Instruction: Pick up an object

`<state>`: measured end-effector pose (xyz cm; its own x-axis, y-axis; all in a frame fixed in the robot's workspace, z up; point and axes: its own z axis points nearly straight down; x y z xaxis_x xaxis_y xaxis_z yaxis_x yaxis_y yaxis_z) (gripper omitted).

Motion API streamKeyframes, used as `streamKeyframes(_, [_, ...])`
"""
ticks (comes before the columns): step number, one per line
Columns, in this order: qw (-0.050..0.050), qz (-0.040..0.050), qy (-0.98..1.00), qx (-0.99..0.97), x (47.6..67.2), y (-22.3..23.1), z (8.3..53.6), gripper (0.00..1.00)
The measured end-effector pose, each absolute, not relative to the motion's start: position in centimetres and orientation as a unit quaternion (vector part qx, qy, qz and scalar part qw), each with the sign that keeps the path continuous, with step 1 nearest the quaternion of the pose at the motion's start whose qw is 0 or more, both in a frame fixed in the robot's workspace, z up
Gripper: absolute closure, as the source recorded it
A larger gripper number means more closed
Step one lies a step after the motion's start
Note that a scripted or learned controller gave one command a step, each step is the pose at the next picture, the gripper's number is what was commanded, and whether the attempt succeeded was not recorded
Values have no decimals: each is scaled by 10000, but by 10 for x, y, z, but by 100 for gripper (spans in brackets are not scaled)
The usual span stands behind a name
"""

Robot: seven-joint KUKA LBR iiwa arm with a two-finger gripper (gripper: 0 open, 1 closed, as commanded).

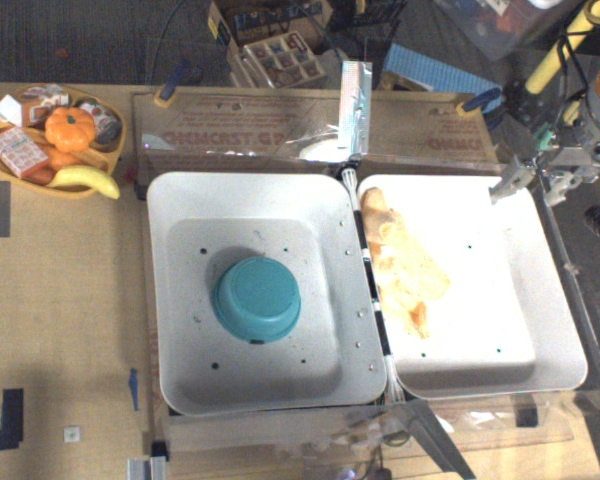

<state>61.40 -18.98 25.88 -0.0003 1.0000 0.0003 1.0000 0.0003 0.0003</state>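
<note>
Far left, your fruit bowl (pixel 0 155): pumpkin (pixel 69 128), banana (pixel 85 179). Left bin (pixel 170 208): teal bowl (pixel 258 298) upside down, centre. Right bin (pixel 520 298): pale orange item (pixel 405 268) against left wall. Gripper (pixel 515 180) over top-right corner; jaw state, can't tell.

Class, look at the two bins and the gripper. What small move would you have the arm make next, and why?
Probably swing the gripper left and lower it over the teal bowl. The bowl sits alone and upside down in the left bin, while the gripper hangs at the right bin's far corner, holding nothing.
</note>
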Motion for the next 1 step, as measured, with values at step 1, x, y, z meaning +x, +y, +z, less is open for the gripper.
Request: streamKeyframes(1, [-2,0,-6977,-7164,584,-112,186,0])
